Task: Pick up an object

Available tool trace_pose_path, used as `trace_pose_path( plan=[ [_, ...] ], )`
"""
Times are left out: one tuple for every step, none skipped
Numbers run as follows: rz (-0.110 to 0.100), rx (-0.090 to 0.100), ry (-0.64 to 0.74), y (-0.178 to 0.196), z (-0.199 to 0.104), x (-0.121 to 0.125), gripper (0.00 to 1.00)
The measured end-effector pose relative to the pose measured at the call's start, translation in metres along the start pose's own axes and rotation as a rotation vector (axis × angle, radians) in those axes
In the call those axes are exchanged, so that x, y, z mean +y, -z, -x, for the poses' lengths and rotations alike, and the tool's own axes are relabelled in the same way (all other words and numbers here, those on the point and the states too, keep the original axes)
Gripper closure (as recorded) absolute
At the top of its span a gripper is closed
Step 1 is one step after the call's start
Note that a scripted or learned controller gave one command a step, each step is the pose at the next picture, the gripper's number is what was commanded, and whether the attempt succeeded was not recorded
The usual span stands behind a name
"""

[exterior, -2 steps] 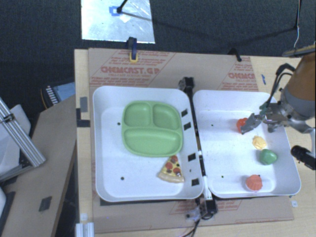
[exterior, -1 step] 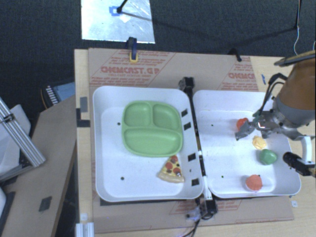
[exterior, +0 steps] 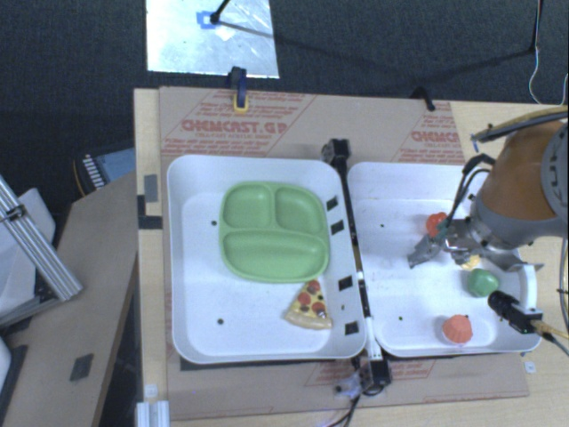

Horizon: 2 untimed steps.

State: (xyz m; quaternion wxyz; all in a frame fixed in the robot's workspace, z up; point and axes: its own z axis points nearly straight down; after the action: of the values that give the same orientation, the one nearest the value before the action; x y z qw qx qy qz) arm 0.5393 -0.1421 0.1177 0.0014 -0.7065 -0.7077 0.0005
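In the right bin (exterior: 391, 194) my gripper (exterior: 442, 245) hangs low over the floor, right of the bin's middle. A small red-orange toy (exterior: 435, 223) lies just behind it, touching or nearly touching it. A green ball (exterior: 483, 282) rests to the gripper's front right. A bit of yellow (exterior: 471, 261) shows between the ball and the gripper. An orange-red toy (exterior: 458, 329) sits near the bin's front wall. The wrist hides what lies under the gripper.
The left bin (exterior: 191, 265) holds a green divided plate (exterior: 273, 231) and a toy pizza slice (exterior: 310, 305) in front of it. A black divider (exterior: 349, 238) runs between the bins. The arm's orange band (exterior: 529, 172) overhangs the right bin's right side.
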Motion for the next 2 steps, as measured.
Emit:
trace_pose_path(
  plan=[
    [0.001, 0.000, 0.000, -0.035, 0.000, 0.000, 0.00],
    [0.005, -0.002, 0.000, -0.023, 0.000, 0.002, 1.00]
  ],
)
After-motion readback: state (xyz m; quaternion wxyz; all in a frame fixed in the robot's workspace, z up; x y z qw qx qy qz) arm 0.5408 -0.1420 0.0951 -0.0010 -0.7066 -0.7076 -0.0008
